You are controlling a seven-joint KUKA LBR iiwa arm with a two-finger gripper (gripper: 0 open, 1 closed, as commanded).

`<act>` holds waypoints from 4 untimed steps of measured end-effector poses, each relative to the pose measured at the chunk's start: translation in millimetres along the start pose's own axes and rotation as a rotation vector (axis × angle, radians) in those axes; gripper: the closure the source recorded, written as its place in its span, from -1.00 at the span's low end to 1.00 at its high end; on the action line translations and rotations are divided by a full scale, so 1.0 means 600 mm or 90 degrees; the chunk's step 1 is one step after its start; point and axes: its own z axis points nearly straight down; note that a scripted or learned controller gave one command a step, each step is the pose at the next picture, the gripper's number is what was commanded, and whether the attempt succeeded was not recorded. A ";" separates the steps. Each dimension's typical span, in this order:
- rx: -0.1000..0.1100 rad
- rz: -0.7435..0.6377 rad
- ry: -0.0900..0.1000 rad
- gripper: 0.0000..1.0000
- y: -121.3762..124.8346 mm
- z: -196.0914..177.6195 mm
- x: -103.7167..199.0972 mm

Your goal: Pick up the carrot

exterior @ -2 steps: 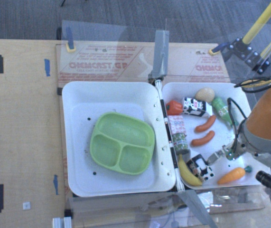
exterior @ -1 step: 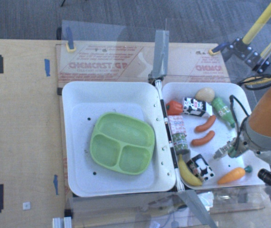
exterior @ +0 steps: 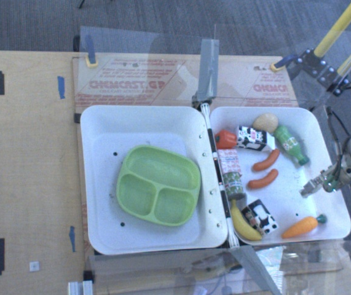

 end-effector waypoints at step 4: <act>-0.003 -0.129 -0.002 -1.00 -0.018 0.118 -0.045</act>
